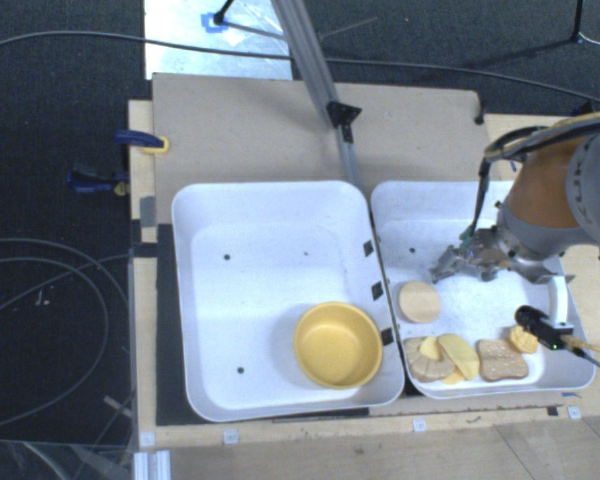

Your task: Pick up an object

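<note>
The right bin (pixel 420 203) holds a round tan disc (pixel 419 302) near its left wall. Along its front edge lie a pale cookie-like piece (pixel 429 364), a yellow banana-like piece (pixel 459 354), a brown toast slice (pixel 502 360) and a small yellow lump (pixel 524 339). My gripper (pixel 453 261) hangs low over the middle of the right bin, just up and right of the tan disc. Its fingers look slightly apart with nothing between them.
The left bin (pixel 230 218) holds a yellow bowl (pixel 338 344) at its front right corner. A grey pole (pixel 310 58) slants down from the top to the gap between the bins. The arm's orange band (pixel 545 188) sits at the right edge.
</note>
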You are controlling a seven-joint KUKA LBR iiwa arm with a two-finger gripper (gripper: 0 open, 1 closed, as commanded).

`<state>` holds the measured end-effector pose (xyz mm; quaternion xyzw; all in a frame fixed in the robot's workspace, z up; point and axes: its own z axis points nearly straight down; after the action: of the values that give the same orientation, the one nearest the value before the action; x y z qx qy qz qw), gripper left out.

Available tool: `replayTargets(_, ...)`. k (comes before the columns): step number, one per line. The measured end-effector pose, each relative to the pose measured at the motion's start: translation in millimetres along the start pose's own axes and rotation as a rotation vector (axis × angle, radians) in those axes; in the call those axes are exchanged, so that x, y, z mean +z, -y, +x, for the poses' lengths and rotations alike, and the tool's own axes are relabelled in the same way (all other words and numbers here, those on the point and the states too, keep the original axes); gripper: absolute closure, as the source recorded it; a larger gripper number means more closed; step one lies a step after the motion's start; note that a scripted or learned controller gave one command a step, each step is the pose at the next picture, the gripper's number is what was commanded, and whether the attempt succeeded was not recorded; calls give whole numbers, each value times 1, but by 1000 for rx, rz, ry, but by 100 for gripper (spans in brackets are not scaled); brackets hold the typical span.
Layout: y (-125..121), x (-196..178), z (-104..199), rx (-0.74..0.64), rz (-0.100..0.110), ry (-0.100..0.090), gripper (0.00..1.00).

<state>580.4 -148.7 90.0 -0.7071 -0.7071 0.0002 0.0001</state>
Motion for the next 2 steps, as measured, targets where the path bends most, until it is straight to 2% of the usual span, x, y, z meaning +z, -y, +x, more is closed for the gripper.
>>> replayTargets(1, -1, -12, 0, 0, -4, 1, 100)
replayTargets(2, -10, -60, -6, -4, -7, 2, 100)
